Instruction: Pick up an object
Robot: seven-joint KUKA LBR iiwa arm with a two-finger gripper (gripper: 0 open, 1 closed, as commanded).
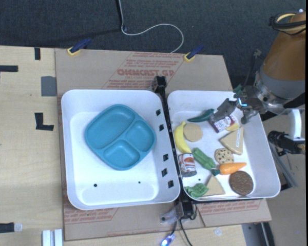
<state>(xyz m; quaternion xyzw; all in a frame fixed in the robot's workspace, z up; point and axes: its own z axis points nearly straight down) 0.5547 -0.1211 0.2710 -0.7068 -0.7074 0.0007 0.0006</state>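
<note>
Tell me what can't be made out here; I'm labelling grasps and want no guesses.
- Gripper, camera view: blurred over the right bin; finger state unreadable.
- Small packet: partly under the gripper, contact unclear, label too small.
- Arm: cut off by the right edge.

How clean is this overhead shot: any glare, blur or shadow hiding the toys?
Camera view: even, soft lighting; the white bins look bright but not blown out. Toys such as the banana stay legible, though fine detail is soft. The gripper area is slightly blurred, casting a faint shadow on the right bin.
</note>
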